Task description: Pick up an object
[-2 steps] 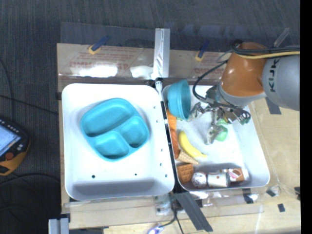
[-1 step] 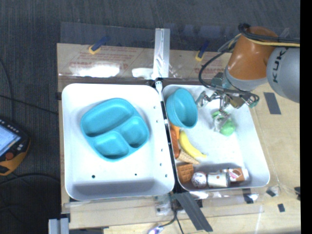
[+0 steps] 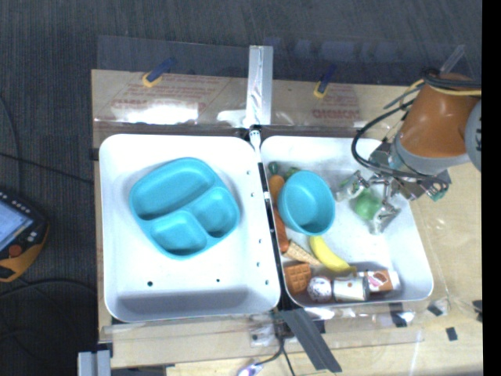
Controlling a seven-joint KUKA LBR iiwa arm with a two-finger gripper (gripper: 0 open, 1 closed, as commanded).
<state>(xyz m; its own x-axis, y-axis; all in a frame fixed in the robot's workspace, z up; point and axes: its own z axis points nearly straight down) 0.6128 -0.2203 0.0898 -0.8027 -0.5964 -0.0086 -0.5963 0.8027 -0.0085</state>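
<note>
My gripper [image 3: 366,200] hangs over the right part of the right bin [image 3: 411,245], below the orange wrist band. A small green object [image 3: 365,205] sits between its metal fingers [image 3: 349,187], which press against it from both sides. To the left of it stands a blue bowl [image 3: 305,202]. A yellow banana [image 3: 327,254] lies in front of the bowl. An orange carrot [image 3: 279,219] lies along the bin's left wall.
The left bin [image 3: 125,276] holds a blue divided plate [image 3: 185,205]. Along the right bin's front wall lie a waffle-like piece [image 3: 297,276], a round silver item [image 3: 319,288] and small packets [image 3: 368,284]. A black cable [image 3: 376,124] loops behind the wrist.
</note>
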